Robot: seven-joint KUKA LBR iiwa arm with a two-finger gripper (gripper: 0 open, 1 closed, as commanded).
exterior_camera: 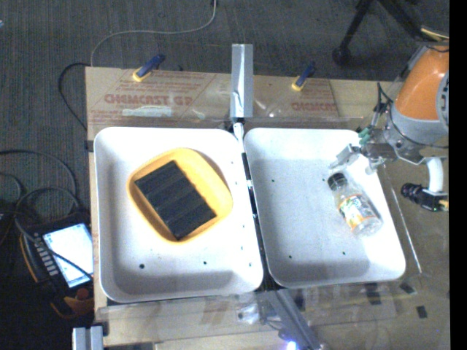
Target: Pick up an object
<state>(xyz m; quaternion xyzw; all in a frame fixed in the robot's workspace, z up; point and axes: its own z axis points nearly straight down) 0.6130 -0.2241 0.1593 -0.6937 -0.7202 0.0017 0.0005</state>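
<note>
**Bottle lies just short of the gripper in the right bin**

A small clear bottle (355, 207) with a dark cap lies on its side in the right bin (299, 261), toward that bin's right wall. Its long axis runs on a slant, with the cap at the far-left end and the base at the near-right end. The gripper (355, 153) hangs just beyond the cap end, on the far side of the bottle, near it but apart from it, with nothing between its fingers. Whether those fingers stand apart or together is not clear from this angle. By the look of it, the coming move is a short reach toward the near side and down. In the left bin (117, 268) sits a yellow dish (215, 173) carrying a black ridged block (176, 199), well apart from the arm.
</note>
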